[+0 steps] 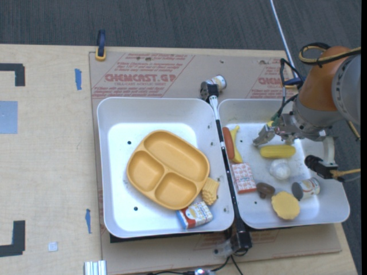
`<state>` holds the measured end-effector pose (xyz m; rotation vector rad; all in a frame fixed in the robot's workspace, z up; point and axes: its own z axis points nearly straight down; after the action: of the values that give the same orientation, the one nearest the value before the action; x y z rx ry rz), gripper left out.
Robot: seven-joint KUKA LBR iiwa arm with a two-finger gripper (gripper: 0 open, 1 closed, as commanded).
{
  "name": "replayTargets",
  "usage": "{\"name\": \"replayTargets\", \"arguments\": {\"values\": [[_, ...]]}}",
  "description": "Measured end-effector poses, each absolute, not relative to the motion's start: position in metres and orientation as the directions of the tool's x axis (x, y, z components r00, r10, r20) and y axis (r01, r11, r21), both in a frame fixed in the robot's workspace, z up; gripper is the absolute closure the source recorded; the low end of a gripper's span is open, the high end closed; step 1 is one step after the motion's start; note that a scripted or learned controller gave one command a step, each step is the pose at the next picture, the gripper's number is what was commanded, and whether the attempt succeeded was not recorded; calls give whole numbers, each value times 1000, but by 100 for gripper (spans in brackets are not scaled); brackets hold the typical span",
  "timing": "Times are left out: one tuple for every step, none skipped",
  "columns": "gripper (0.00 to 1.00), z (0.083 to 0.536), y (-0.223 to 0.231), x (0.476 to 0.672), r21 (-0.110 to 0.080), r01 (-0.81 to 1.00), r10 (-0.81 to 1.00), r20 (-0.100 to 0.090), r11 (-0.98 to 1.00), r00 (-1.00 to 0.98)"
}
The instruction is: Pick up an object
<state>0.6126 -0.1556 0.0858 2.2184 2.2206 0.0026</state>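
My gripper (268,137) hangs low over the right bin (330,213), at its upper middle. Its metal fingers reach to the left, just above the left end of a yellow corn cob (278,151). The fingers look slightly apart and nothing shows between them. Below the corn lies a white ball (280,169). Also in this bin are a red sausage (229,142), a yellow strip (235,148), a red-and-white packet (243,178), a brown lump (265,189), a small tin (307,188) and a yellow round piece (285,205).
The left bin (114,153) holds a yellow divided plate (167,169), a waffle piece (210,191) and a small carton (196,215). A black divider (223,153) runs between the bins. Cables hang by the arm at the right.
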Motion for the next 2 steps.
{"name": "replayTargets", "arguments": {"values": [[0, 86, -99, 574, 3, 1000, 1000, 0, 0, 0], [100, 97, -99, 575, 7, 1000, 1000, -1, 0, 0]]}}
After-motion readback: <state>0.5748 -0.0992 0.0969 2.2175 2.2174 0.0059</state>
